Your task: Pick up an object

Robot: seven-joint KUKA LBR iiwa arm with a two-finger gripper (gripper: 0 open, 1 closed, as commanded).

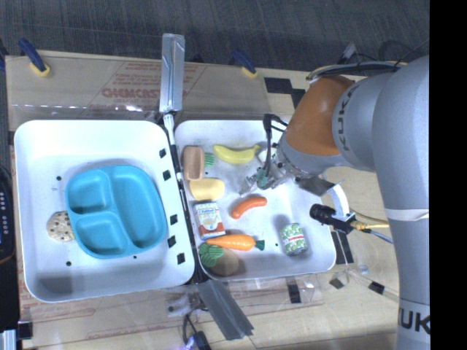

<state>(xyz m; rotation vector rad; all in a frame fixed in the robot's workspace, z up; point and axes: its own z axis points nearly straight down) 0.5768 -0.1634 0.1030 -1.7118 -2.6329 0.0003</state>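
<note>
Two white bins sit side by side on the bench, and my gripper (pixel 261 178) hangs over the right bin (pixel 314 265), in its upper middle, with my grey arm and its orange band coming in from the right edge. My fingers are small and dark against the clutter here, so I cannot tell how far apart they stand; nothing shows between them that I could call held. Their tips seem to sit just above the orange sausage (pixel 249 205), which lies tilted near the bin's centre, apart from them as far as I can judge. A yellow banana (pixel 236 152) lies near the bin's top edge, just left of my fingers. Along the left wall lie a bread roll (pixel 193 161), a pale yellow block (pixel 206 189) and a small printed carton (pixel 209 219). A carrot (pixel 233 242) lies across the lower part, with a brown-and-green item (pixel 217 259) at the lower left corner. A green-labelled can (pixel 293 238) lies toward the lower right corner. In the left bin (pixel 36 268) a blue divided tray (pixel 115 210) fills the middle, and a cookie (pixel 58 227) rests by the left wall, touching the tray.
</note>
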